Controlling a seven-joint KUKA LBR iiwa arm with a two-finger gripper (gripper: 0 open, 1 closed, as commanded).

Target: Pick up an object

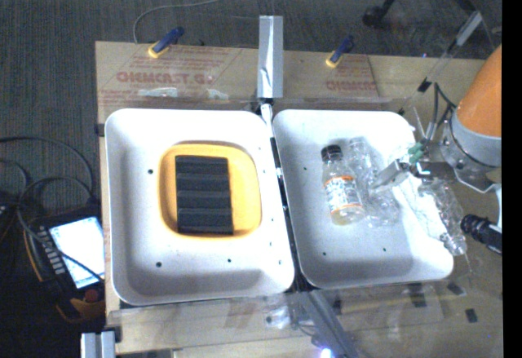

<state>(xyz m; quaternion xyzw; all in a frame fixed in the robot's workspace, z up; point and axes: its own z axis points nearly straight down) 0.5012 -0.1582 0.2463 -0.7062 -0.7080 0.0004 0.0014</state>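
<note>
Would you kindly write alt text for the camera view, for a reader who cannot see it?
A robot arm reaches from the right over the right white bin, which holds a small labelled bottle beside clear plastic items. The left white bin holds a yellow tray with a black ridged block.

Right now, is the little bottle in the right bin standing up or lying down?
Lying down. The bottle rests on its side on the right bin floor, dark cap pointing toward the back.

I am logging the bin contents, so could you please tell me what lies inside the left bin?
The left bin holds a yellow-orange tray with a black ridged block lying on it. The block covers the tray's middle, so whatever may lie beneath it cannot be seen.
</note>
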